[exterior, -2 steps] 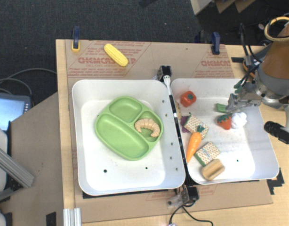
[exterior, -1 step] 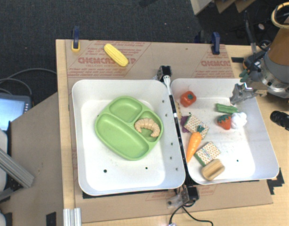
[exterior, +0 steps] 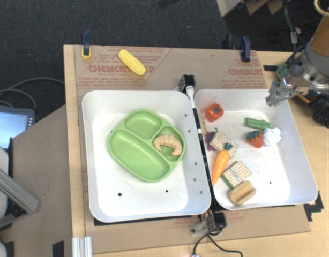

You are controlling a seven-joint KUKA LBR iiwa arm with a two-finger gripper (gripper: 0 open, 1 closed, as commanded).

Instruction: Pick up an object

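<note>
The right bin (exterior: 298,159) holds several toy foods: a red tomato (exterior: 214,112), a green vegetable (exterior: 258,123), a small red piece (exterior: 255,138) beside a white lump (exterior: 271,136), an orange carrot (exterior: 220,165), two patterned packets (exterior: 223,141) (exterior: 237,173) and a tan bread piece (exterior: 242,192). My gripper (exterior: 275,96) hangs over the bin's far right corner, above and right of the green vegetable, with nothing seen between its fingers.
The left bin (exterior: 100,191) bears a green divided plate (exterior: 143,146) with a shrimp (exterior: 169,144) in one compartment. A yellow corn cob (exterior: 132,62) lies on the cardboard behind the bins. Blue clamps (exterior: 86,43) (exterior: 245,48) stand at the board's far edge.
</note>
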